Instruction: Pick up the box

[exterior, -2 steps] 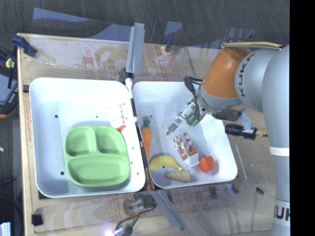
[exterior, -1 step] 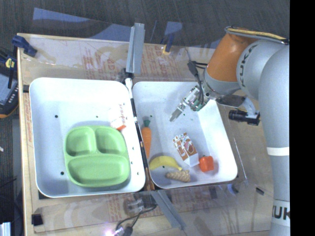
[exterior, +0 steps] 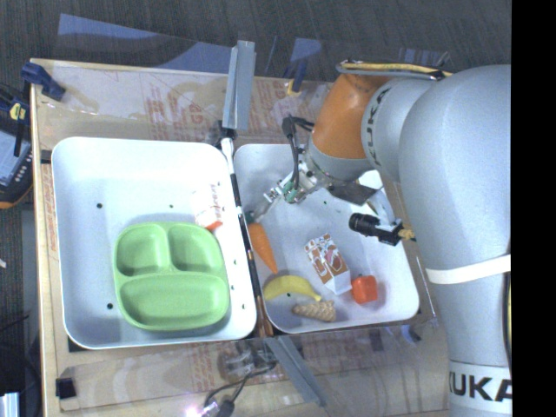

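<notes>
A: While the arm (exterior: 452,189) leans in from the right of the frame, where is the box?

B: The small carton (exterior: 327,262), white with a red-brown print, lies in the lower middle of the right bin (exterior: 395,307). It sits tilted, free of the tool, with a small red-orange block (exterior: 365,288) just beside its lower right corner.

A: And the tool?

B: The tool (exterior: 291,188) hangs over the upper left part of that bin, above and left of the carton and apart from it. It carries nothing. Whether it stands wide or narrow, I cannot tell; the tips are too small and cluttered to read.

A: What could spoil the pick?

B: Crowding, I judge. A banana (exterior: 285,287) and a knobbly piece of ginger (exterior: 313,309) lie just below and left of the carton, and a carrot (exterior: 261,245) lies along the bin's left wall. If the tool descends off centre, it could nudge the red-orange block or the banana instead. The carton lies skewed, so a grip not turned to match its sides may slip off a corner or push it away.

A: The left bin (exterior: 78,233)?

B: It holds a green divided tray (exterior: 171,276) and a small white packet (exterior: 208,207), neither in the way.
</notes>
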### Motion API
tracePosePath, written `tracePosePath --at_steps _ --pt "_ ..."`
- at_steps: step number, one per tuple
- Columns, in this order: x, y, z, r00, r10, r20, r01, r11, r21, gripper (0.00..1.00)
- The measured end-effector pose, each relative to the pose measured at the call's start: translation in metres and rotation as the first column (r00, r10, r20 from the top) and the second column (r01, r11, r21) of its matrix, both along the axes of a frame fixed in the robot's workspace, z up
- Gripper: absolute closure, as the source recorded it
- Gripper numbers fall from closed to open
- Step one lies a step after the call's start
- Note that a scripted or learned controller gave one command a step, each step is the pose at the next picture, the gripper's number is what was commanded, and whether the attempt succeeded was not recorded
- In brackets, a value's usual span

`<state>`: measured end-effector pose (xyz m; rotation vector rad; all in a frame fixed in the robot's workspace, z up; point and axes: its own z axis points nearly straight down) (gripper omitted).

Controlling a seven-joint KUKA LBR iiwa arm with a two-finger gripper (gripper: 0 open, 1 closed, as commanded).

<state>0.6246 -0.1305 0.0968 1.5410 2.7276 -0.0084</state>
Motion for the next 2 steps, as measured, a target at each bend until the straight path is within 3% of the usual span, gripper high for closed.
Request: tracePosePath --at_steps 1,2 --pt "0.033 -0.080 0.002 0.988 -0.155 -0.004 0.155 0.988 0.009 0.00" --pt "-0.031 -0.079 0.031 0.984 -0.176 -0.006 0.176 0.984 0.008 0.00"
